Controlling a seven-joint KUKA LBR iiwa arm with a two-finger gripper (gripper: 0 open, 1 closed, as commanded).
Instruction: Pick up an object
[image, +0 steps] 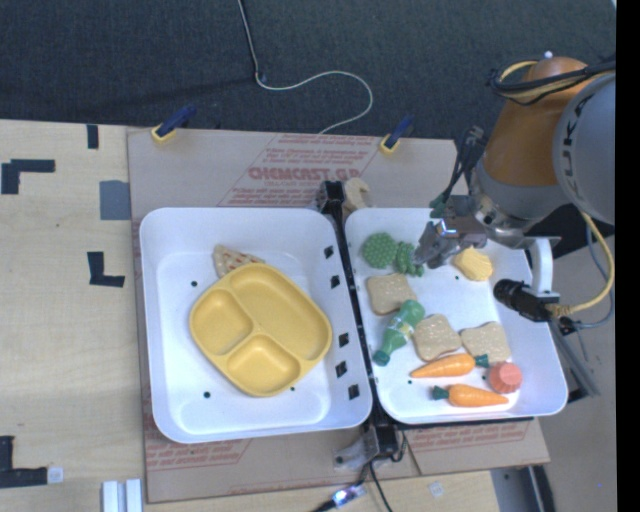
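While the gripper (436, 246), finger state unclear, hung over the right bin (545, 400), it was beside broccoli (380, 249), left of lemon (473, 265).

Even, soft overhead light, modest sharpness

The white bins (160, 300) read bright without harsh glare; the yellow tray (260, 330) casts only a faint shadow. Fine detail is slightly soft and grainy, and the dark cloth (120, 55) at the top stays dim.

Both white bins (160, 330) look like smooth, faintly glossy plastic, the yellow divided plate (260, 328) matt plastic, on a cardboard sheet (290, 175) over wood-grain bench (60, 350).
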